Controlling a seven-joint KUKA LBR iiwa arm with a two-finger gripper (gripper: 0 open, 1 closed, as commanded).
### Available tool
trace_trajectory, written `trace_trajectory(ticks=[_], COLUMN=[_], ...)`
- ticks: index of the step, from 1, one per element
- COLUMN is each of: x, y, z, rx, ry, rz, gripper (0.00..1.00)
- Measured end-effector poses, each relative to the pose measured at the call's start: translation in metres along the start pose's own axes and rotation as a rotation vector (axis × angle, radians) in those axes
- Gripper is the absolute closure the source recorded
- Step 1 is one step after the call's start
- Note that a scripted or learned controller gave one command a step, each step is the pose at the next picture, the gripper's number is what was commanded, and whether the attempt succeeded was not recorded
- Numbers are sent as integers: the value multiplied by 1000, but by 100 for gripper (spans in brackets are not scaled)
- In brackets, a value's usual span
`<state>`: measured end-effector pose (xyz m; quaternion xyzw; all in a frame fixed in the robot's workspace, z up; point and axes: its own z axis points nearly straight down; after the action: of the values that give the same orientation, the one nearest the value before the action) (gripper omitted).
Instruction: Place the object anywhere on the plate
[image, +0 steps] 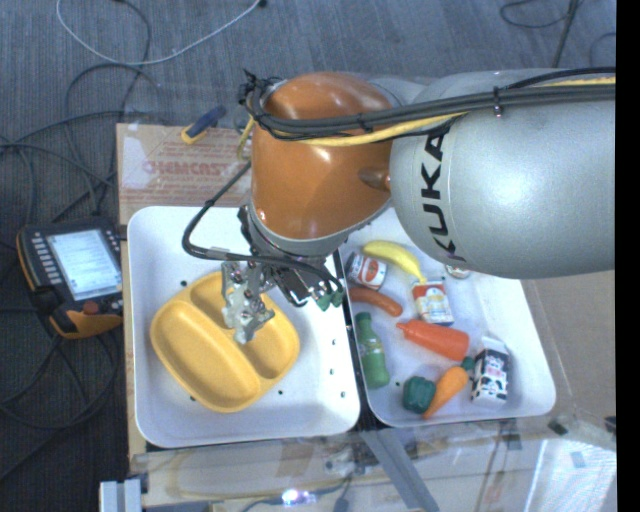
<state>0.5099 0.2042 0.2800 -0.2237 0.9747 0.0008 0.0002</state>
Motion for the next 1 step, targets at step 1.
trace_trajectory(ticks=[1], x=[6], y=[15], z=[89], rx=[1], ry=[2], rz=[-160], gripper=[100])
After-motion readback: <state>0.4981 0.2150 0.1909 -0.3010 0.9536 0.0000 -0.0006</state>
